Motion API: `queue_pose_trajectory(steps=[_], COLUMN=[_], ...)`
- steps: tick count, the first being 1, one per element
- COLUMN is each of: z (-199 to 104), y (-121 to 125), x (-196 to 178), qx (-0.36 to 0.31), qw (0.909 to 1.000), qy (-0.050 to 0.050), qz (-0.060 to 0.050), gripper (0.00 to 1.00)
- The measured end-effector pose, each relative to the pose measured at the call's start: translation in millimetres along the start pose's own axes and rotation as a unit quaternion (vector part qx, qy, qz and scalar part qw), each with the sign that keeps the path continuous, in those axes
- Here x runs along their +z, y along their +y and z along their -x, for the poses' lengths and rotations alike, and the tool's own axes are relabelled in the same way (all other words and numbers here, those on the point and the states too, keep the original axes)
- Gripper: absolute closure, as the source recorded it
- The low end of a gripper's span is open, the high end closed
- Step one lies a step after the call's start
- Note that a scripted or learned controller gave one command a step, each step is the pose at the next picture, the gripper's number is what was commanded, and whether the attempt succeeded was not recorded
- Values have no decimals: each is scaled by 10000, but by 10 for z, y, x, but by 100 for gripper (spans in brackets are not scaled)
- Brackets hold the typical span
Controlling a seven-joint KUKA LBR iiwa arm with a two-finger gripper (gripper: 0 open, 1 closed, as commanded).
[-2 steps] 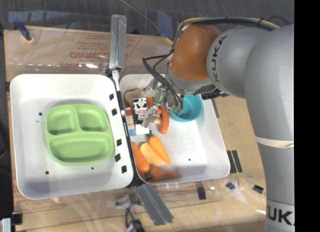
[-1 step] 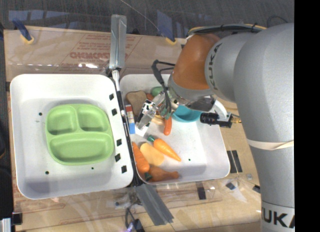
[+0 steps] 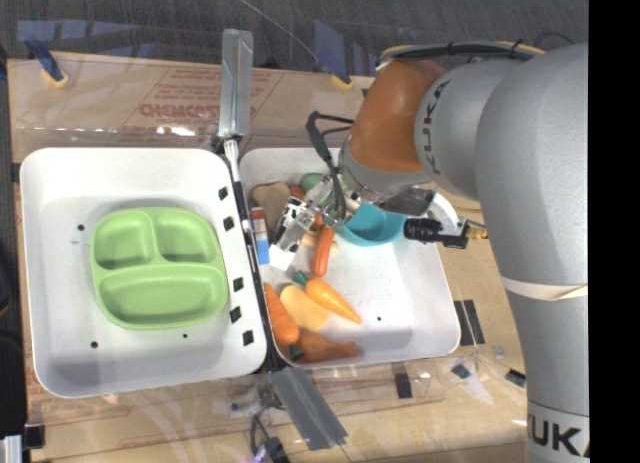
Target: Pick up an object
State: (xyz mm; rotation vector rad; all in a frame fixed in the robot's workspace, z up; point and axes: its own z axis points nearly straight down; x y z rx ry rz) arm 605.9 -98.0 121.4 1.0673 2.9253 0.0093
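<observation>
A heap of toy food lies in the right bin (image 3: 430,323), mostly toward its left and near sides: an orange carrot (image 3: 331,298) lying at a slant, a pale yellow piece (image 3: 303,307) touching it, another orange piece (image 3: 281,316) along the left wall and a brownish one (image 3: 322,349) at the near wall; a further slim orange carrot (image 3: 322,249) stands nearly upright just beside the gripper (image 3: 300,219); a teal bowl (image 3: 374,223) sits close under the wrist; the gripper hangs low over the far left part of this bin, among the objects, and whether its claw is open, closed or gripping anything cannot be told here; the step looks like the reach or descent toward a pick, and the next move would call for settling on one piece clear of its neighbours; the left bin (image 3: 50,251) bears a green divided plate (image 3: 157,267); the grey arm (image 3: 520,151) reads "KUKA" near the orange band and again at its base; faint reddish print on the cardboard (image 3: 140,91) behind is unreadable.
</observation>
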Motion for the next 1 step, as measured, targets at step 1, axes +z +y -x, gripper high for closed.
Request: queue_pose_trajectory(steps=[1], z=[-687], y=[279], x=[-742], qx=[1933], qw=[9811], qy=[96], qz=[-76], gripper=[100])
